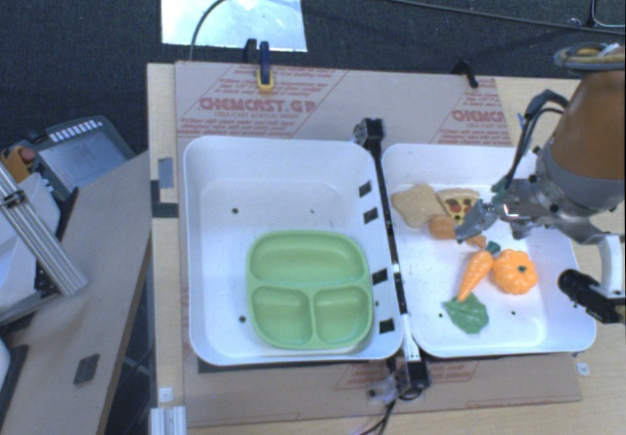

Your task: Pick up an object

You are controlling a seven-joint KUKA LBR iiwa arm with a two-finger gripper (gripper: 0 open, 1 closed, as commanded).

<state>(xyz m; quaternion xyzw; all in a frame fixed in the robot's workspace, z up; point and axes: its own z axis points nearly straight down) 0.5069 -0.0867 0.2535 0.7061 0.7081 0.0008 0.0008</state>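
jaws [476,224]: state unclear, over right bin | carrot [475,272]: light, stiff, smooth | grip: across orange mid-body

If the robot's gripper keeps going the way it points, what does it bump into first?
Probably the small orange toy just past the gripper, beside the pizza slice. Depth is hard to judge from above.

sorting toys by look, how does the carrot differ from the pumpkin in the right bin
The carrot is long and tapered, the pumpkin round and squat. The carrot has a big leafy green top spread at its lower end; the pumpkin has a small green stem on top. The carrot lies slanted; the pumpkin sits upright. Both are orange, lying side by side in the right bin.
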